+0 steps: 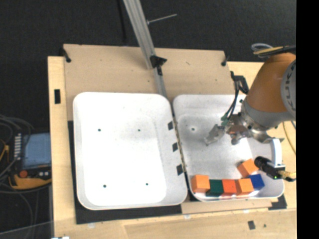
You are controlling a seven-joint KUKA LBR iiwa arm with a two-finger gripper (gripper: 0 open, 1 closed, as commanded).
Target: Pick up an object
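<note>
Down along the near wall of the right-hand bin (185, 108) sits a little row of chunky blocks, all matte, squared-off and looking like painted wood or foam, can't really say which. From the left it goes orange block (201, 182), dark green block (216, 187), a redder orange block (229, 185), another orange one (244, 185), then a blue block (257, 181) at the right end, so the row's long axis runs left to right along that wall, edges touching or just about. One more orange block (247, 167) sits just behind the right end of the row, turned at an angle to the rest. Both bins are shallow white plastic trays with rounded corners and a slightly speckled floor; the left bin (124, 148) shows a few small dark dots on its floor. They rest side by side on a pale wooden bench (144, 59) with black clips between them. The arm (271, 93) comes in from the right, a fat orange band over a grey wrist, and the gripper (225, 132) hangs over the middle of the right bin, well apart from the blocks, its metal fingers (214, 135) splayed apart with nothing between them, pointing toward the left. A slim aluminium rail (142, 29) slants across the back of the bench.
</note>
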